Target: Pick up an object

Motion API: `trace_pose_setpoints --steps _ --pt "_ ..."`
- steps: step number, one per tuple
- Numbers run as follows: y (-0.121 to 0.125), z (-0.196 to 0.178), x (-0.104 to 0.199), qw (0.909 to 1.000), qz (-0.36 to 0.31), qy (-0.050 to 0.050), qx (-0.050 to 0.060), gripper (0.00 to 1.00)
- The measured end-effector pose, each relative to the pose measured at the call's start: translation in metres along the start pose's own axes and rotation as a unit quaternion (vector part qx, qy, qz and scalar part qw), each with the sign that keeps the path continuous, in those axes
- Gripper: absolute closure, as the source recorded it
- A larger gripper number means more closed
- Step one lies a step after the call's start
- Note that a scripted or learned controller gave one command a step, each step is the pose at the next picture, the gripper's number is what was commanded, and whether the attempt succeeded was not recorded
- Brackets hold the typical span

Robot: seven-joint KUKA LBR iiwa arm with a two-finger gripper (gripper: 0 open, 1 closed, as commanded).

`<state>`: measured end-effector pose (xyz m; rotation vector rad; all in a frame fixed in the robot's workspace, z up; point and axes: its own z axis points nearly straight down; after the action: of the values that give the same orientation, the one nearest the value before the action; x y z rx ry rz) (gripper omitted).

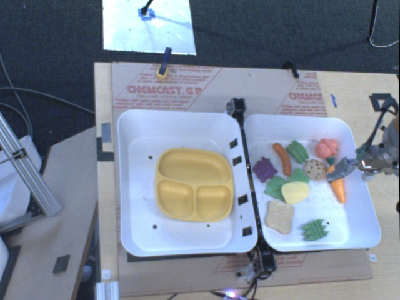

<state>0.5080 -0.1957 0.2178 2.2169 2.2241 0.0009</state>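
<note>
The right bin (362,220) holds several toy foods: purple grapes (264,167), an orange-red sausage (283,159), a green pepper (298,150), a pink fruit (327,147), a speckled cookie (315,169), a carrot (338,189), a green leaf (275,186), a yellow lemon (295,192), a slice of toast (279,217) and a small green piece (315,230). My gripper (350,165) reaches in from the right edge. It is low over the bin's right side, just above the carrot's top and beside the cookie.
The left bin (134,167) carries a yellow divided plate (194,185). A black hinge strip (245,186) runs between the bins. Brown cardboard (187,86) lies under both. A metal frame (25,167) stands at the far left.
</note>
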Motion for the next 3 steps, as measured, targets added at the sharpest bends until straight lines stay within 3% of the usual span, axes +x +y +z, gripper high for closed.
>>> trace_pose_setpoints --steps 1,2,3 --pt "-0.022 0.071 0.097 1.0000 -0.004 0.003 0.003 0.00" --pt "0.007 0.032 0.172 1.0000 -0.005 0.002 -0.002 0.00" --pt "-0.022 0.034 0.117 1.0000 0.003 0.000 0.001 0.00"
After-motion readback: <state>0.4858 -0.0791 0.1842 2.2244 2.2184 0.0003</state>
